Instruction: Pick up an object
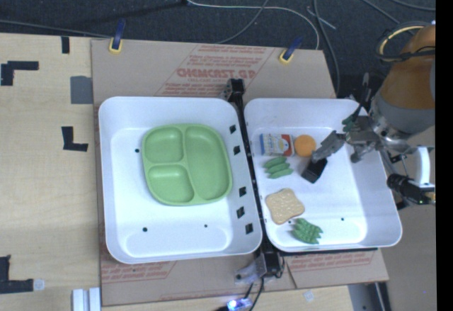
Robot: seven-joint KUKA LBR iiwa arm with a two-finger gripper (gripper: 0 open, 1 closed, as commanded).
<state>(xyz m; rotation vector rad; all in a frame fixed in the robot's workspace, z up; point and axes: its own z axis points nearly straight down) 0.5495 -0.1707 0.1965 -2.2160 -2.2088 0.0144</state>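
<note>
My gripper (345, 145) hangs over the right part of the right bin (368, 189), reaching in from the right, with nothing visibly between its fingers. Left of it lie an orange ball (305, 145), a small white carton with blue and red print (272, 144) and a green pea pod (278, 166). Nearer the front of the bin lie a slice of toast (284, 205) and a green leafy piece (306, 230).
The left bin (120, 217) holds a green divided plate (187, 164). Both bins sit on a cardboard sheet (212, 69). The black divider with clips (244, 161) runs between the bins. Cables lie on the dark floor behind.
</note>
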